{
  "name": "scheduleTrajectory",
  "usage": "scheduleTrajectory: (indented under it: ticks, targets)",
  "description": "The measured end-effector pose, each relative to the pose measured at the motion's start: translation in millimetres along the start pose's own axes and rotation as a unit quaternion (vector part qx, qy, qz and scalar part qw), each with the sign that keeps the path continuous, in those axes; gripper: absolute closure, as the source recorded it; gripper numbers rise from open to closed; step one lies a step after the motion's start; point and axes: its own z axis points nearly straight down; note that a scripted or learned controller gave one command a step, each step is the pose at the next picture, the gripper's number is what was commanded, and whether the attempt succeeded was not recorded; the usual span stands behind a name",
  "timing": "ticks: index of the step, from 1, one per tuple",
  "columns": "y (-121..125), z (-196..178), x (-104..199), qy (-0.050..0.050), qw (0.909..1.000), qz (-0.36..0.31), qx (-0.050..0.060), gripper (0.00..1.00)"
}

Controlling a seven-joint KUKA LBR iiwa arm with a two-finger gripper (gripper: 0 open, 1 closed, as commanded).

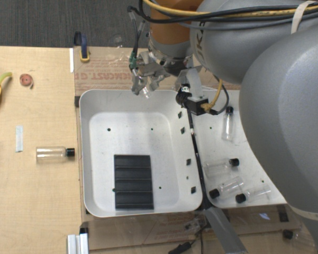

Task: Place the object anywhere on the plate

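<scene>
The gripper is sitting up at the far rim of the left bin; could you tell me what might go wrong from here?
1. The gripper hangs over the left bin's far rim and could strike it when descending.
2. The black plate lies at the near end of that bin, so any carry crosses the bin.
3. The clear bottles in the right bin lie close together, inviting a missed grasp.

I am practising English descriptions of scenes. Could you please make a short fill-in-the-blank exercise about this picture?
1. The black ribbed plate lies in the ____ bin of the camera view.
2. The clear bottles in the right bin have ____ caps.
3. The gripper hovers over the left bin's ____ rim.
4. One bottle lies on the ____ bench, outside both bins.

Missing words: left; black; far; wooden
</scene>
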Motion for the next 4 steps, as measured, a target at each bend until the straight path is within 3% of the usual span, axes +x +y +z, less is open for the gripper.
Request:
scheduleTrajectory:
  ticks: [1,2,3,4]
  targets:
    - [0.1,-0.3,0.0,0.000,1.0000,0.000,0.000,0.00]
    - [-57.9,-79.0,-49.2,0.000,0.9999,0.016,0.000,0.00]
    - [-83.9,-161.5,-133.1,0.000,0.9959,-0.091,-0.001,0.00]
    - [-154.2,-198.6,-182.3,0.000,0.9995,-0.030,-0.001,0.00]
